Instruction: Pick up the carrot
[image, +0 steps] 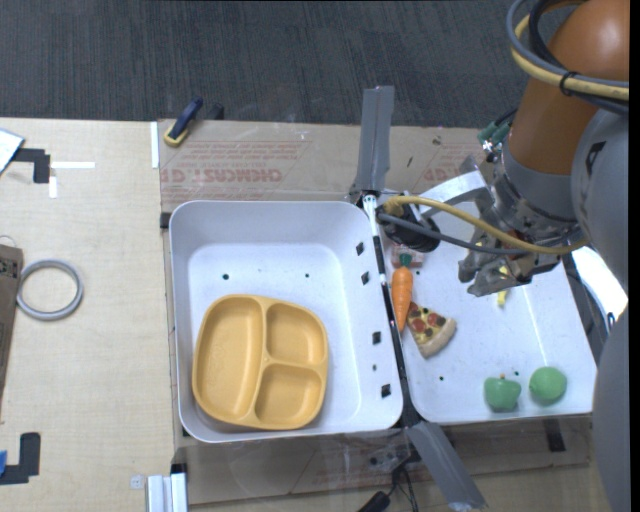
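Pincer (497, 277) hangs over the right bin (560, 330), its state impossible to tell, well right of the carrot (401, 294). Carrot lies along that bin's left wall, touching the pizza slice (430, 330) just beside it.

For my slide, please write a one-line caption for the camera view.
Claw hovers in the right bin, apart from the carrot lying beside a pizza slice.

Yellow divided plate (262, 362) in left bin (200, 240), pizza slice (430, 329), two green items (503, 392), tape roll (47, 289) on bench
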